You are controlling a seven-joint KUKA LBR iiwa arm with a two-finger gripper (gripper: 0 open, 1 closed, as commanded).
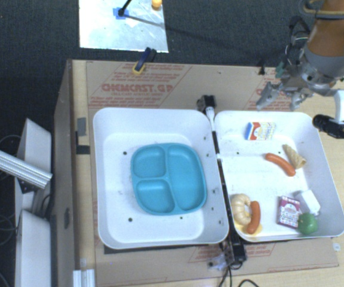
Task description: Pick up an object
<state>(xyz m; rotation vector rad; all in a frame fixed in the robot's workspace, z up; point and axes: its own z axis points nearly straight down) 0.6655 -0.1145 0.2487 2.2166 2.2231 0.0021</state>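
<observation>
My gripper (282, 96) hangs above the back rim of the right bin (330, 178), its fingers spread open with nothing between them. Below it in that bin lie a white carton with red and blue print (260, 130), an orange sausage (279, 164) beside a tan wedge (294, 155), a pale bread roll (240, 207) touching a red sausage (254, 217), a maroon box (289, 212), a small white block (309, 201) and a green ball-like item (307, 223).
The left bin (109, 160) holds a blue divided plate (167, 178). A black clamp (208, 103) sits where the two bins meet at the back. Cardboard (160, 82) lies under both bins.
</observation>
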